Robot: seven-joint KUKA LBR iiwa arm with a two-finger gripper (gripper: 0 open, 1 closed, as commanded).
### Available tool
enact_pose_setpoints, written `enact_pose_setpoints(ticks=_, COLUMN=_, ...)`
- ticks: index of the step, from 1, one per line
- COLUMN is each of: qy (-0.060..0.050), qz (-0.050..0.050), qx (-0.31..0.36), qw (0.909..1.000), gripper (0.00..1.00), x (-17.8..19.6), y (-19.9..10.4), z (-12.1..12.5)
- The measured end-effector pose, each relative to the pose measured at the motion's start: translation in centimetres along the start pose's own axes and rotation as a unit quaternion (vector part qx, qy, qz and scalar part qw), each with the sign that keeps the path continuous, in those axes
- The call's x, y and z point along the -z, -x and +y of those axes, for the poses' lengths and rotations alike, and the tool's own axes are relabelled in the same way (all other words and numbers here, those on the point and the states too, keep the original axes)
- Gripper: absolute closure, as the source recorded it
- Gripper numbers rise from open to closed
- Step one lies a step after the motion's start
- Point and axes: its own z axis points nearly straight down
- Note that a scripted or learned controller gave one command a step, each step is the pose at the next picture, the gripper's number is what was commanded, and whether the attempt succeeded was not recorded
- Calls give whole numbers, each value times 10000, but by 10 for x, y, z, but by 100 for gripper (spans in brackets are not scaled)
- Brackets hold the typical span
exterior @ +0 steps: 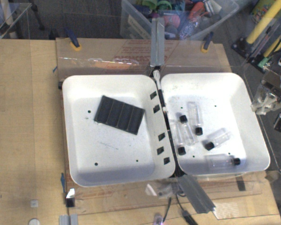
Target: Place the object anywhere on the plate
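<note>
Vials: clear, black-capped, scattered in the right bin, right of frame centre; bodies faint against white, count unsure.
Plate: dark, ribbed, skewed, in the left bin, well apart from vials.
Gripper: blurred at right edge; spread impossible to tell.

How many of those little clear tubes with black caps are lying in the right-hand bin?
5, possibly more, since clear plastic is hard to see: one upright-lying, two side by side left of it, one tilted, and one near the front edge.
</note>
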Motion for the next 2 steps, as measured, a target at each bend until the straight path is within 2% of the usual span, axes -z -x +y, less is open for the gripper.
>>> enact_pose_setpoints(ticks=1, qy=-1, qz=-1, qx=1, qw=10000, gripper=0, x=0, y=0, z=0)
enact_pose_setpoints(ticks=2, qy=-4, qz=-4, qx=-1, qw=10000, gripper=100, x=9, y=0, z=0)
